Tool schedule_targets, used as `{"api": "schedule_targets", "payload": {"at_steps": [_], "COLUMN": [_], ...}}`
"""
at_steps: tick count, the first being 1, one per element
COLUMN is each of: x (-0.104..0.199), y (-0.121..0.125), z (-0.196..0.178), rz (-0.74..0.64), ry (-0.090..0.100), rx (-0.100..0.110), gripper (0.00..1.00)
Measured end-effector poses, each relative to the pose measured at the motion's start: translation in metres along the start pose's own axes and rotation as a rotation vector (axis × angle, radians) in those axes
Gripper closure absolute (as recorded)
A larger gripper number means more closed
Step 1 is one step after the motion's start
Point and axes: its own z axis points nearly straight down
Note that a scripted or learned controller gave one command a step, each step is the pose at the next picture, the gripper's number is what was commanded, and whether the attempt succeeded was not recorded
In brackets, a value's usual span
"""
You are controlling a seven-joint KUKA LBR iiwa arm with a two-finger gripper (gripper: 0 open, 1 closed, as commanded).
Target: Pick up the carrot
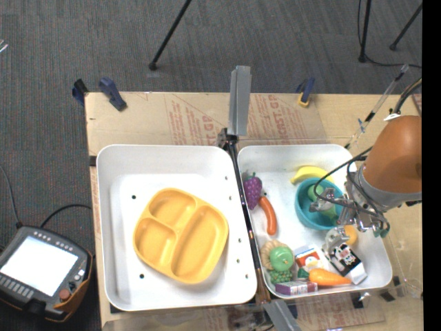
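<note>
Down in the lower right corner of the right bin (275, 150), the carrot (329, 277) lies flat beside a small black-and-white carton (346, 260) and a white box (308, 260). Just above it the gripper (342, 232) hangs near a teal bowl (313, 209), apart from the carrot; whether it is apart or together cannot be told. A yellow divided plate (181, 234) sits in the left bin (117, 185).
</note>
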Motion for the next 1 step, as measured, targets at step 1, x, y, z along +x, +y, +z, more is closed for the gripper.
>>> {"api": "schedule_targets", "payload": {"at_steps": [1], "x": [0.0228], "y": [-0.0015], "z": [0.0115], "rz": [-0.015], "ry": [0.013], "rx": [-0.002], "gripper": [0.0]}}
